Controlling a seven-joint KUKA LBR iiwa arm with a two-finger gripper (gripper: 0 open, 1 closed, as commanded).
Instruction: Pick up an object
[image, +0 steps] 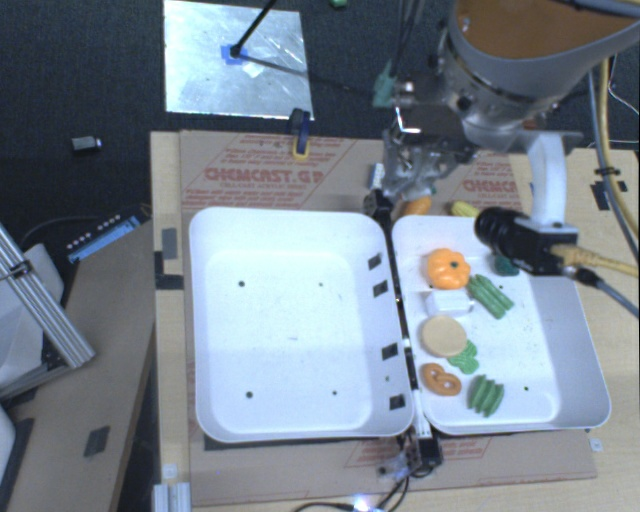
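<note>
The right bin (560, 350) holds several toy foods: an orange pumpkin (447, 267), a white block (448, 301), a ridged green piece (490, 296), a round beige biscuit (443, 335), a brown pretzel (440, 378) and another green piece (486, 395). A small orange item (416, 206) and a yellow one (463, 210) lie at the bin's far edge. My gripper (403, 183) hangs over the far left corner of the right bin, just left of the small orange item. Nothing is visibly held.
The left bin (290, 320) sits beside the right one, with a black hinge strip (395, 300) between them. A black camera unit (520, 240) with a cable overhangs the right bin's far side. A yellow clamp (300, 140) stands behind the left bin.
</note>
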